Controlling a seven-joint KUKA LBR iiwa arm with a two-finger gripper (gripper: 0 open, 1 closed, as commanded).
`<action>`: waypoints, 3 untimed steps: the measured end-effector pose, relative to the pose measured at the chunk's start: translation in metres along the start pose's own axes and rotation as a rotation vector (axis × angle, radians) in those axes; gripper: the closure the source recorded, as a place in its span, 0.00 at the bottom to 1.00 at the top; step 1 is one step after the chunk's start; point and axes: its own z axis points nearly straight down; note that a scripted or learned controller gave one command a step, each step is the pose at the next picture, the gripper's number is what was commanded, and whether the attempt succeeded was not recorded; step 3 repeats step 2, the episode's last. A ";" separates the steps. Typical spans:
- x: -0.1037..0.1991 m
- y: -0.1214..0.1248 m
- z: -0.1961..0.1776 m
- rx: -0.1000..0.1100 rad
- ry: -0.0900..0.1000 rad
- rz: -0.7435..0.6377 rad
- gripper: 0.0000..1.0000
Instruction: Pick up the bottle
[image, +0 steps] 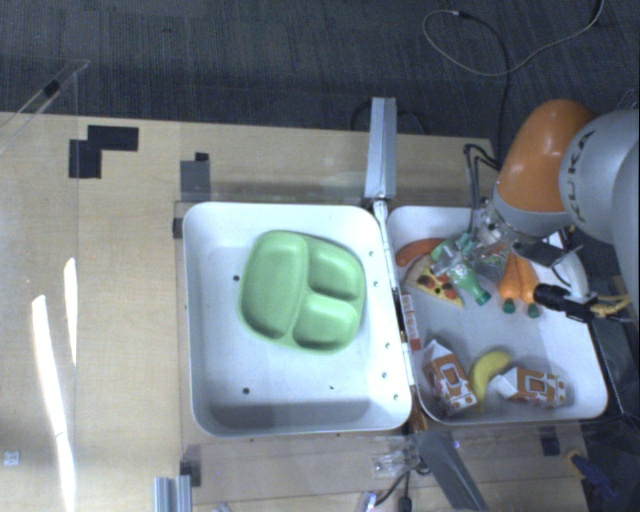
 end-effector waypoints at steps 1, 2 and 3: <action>0.036 0.049 -0.165 0.020 0.009 0.131 1.00; 0.087 0.083 -0.151 0.025 0.006 0.549 1.00; 0.087 0.083 -0.151 0.025 0.006 0.549 1.00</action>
